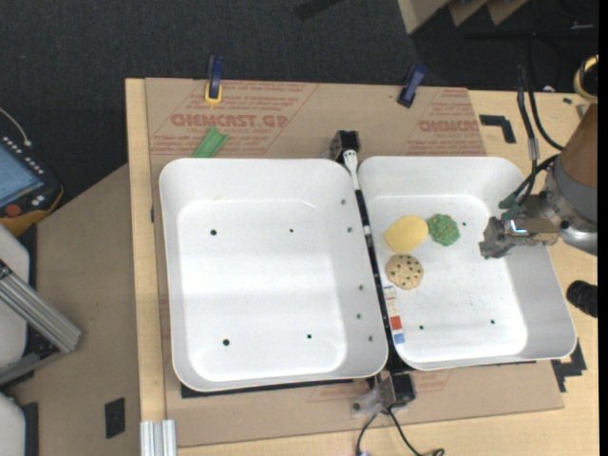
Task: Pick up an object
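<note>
Tool [494, 242] over right bin [532, 340], beside broccoli [443, 228].

A robotics lab: clamped cardboard-covered bench [285, 112], two white bins [190, 283], cables.

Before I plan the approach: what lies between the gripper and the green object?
Bare white bin floor. In the camera view nothing sits between the gripper and the green object; the yellow object lies beyond it.
</note>
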Robot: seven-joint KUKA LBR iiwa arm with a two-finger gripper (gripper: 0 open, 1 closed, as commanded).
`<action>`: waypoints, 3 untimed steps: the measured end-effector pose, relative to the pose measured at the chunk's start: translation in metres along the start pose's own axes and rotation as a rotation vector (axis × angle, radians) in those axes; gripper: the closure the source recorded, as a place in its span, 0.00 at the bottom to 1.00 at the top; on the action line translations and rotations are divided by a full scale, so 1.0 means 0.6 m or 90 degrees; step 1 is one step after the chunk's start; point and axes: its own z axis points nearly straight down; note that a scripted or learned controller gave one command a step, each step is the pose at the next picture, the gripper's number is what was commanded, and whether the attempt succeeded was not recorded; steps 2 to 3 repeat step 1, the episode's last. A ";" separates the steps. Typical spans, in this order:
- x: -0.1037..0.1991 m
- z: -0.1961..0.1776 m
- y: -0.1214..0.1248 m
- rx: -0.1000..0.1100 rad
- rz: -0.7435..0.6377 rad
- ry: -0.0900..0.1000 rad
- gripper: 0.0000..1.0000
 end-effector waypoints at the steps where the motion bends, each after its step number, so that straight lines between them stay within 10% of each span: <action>1: -0.080 -0.012 -0.033 0.001 0.008 -0.002 1.00; 3: -0.080 -0.012 -0.033 0.001 0.008 -0.002 1.00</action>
